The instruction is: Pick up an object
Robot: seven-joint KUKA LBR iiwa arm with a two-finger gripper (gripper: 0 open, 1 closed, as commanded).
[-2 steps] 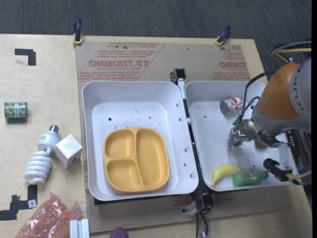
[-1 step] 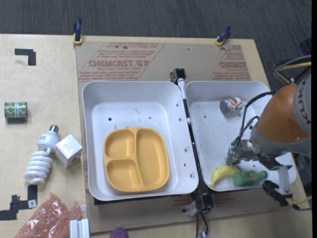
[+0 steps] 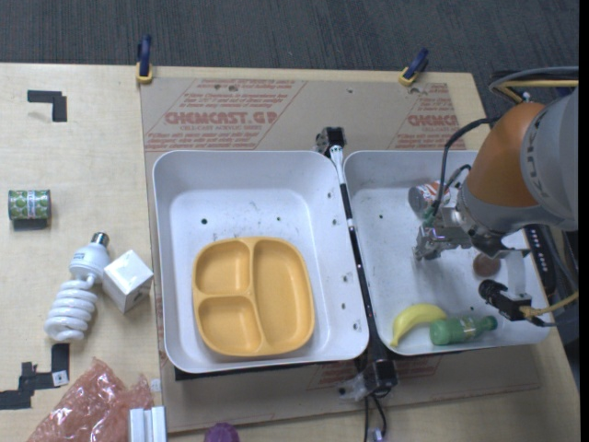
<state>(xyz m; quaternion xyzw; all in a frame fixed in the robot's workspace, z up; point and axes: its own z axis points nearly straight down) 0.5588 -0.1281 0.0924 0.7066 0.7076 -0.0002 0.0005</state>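
Where legible, "CHEMCAST" on board [image 3: 221, 109]

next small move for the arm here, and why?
Probably lower the tool straight down and close on whatever sits under it. It hangs over the right bin, beside a small crumpled object, and nothing can be seen between its fingers. The banana and green bottle lie farther off, along the near wall.

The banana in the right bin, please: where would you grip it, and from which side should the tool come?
Probably across the middle of the banana, coming straight down from above. It lies flat on the floor of the right bin, curved, with bare floor on its upper side. Its right end meets the green bottle and the bin's near wall runs just below, so a sideways approach looks cramped.
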